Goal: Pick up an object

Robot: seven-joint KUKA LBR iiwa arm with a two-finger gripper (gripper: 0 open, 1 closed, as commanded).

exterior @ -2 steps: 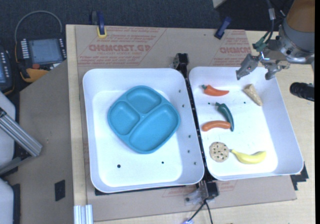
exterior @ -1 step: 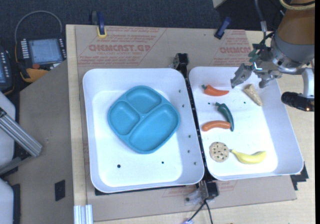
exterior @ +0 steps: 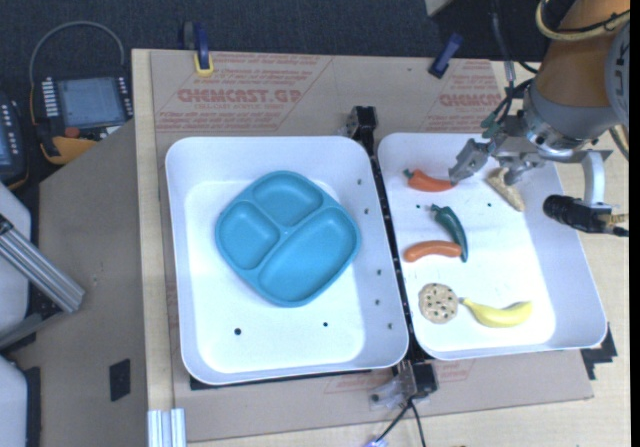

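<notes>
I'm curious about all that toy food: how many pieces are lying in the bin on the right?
6 that I can see: orange carrot, green pepper, sausage, cookie, banana, and a tan piece partly behind the gripper, which may hide more.

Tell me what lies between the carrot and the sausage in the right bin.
The green pepper lies between the carrot and the sausage, per the camera view.

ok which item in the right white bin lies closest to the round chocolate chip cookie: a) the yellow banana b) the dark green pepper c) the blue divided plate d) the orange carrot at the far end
a: the yellow banana lies right beside the round chocolate chip cookie at the near end of the right white bin, while the dark green pepper sits farther up.
</notes>
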